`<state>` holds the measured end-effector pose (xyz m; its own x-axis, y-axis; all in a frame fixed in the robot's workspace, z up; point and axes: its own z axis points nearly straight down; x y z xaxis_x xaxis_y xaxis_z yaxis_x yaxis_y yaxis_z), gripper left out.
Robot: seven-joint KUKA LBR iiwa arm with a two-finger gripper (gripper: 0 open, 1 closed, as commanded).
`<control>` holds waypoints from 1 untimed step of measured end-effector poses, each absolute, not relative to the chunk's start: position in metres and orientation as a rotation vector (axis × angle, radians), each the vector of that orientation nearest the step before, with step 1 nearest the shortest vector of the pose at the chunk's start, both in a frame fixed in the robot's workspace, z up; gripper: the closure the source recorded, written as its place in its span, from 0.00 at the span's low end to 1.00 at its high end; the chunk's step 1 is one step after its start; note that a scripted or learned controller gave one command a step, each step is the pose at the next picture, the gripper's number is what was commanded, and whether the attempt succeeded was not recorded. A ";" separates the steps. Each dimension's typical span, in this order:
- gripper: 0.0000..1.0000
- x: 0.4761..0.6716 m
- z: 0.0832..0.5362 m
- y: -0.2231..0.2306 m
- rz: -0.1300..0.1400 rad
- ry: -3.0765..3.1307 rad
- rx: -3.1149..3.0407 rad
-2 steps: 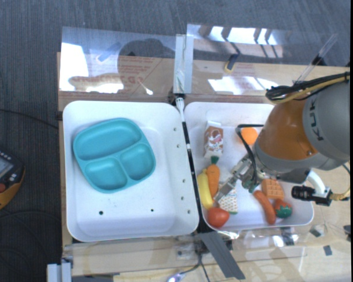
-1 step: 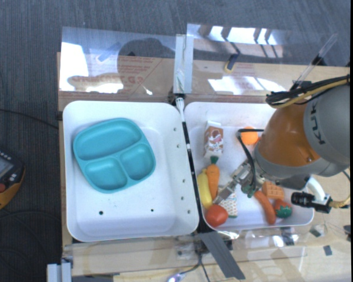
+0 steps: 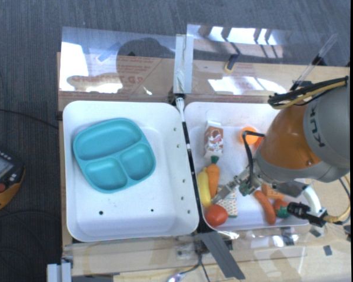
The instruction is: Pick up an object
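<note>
Reaching in from three o'clock, my arm [image 3: 300, 140] has its gripper [image 3: 234, 188] low in the right bin [image 3: 223, 113], over the food toys at six o'clock. I cannot tell how the pincer stands. Under it lie a yellow banana [image 3: 204, 187], a carrot [image 3: 213, 178], a red tomato [image 3: 216, 215] and a patterned wedge [image 3: 229, 205]; a small carton [image 3: 214, 140] sits towards twelve. I judge nothing is lifted yet: the grasp and the raise remain. The left bin [image 3: 76, 216] carries a teal divided plate [image 3: 113, 154].
</note>
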<state>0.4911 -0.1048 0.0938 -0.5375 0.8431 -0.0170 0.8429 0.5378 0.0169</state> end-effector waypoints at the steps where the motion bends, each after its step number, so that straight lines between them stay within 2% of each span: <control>1: 0.00 0.489 0.093 -0.104 0.013 2.621 1.707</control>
